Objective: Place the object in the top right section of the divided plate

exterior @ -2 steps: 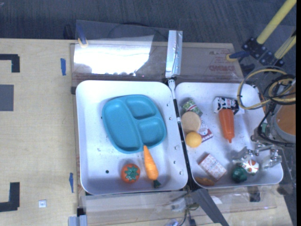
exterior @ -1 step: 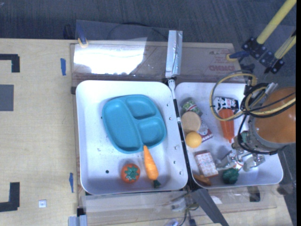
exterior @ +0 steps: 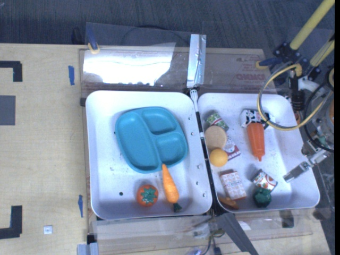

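Where bins meet, blue divided plate (exterior: 151,138)

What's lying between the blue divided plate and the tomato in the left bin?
In the camera view, the toy carrot lies partly between them: its tip touches the plate's lower edge, and it runs down just right of the tomato.

Pale wooden bench (exterior: 37,158), dark carpet (exterior: 159,4)

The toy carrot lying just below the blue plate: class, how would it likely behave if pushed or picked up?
The carrot looks like hard moulded plastic, so probably stiff and light. Its round, tapered body may roll or pivot in an arc when nudged. Its smooth surface and narrowing tip could let it slip from a grip; mid-body seems safer.
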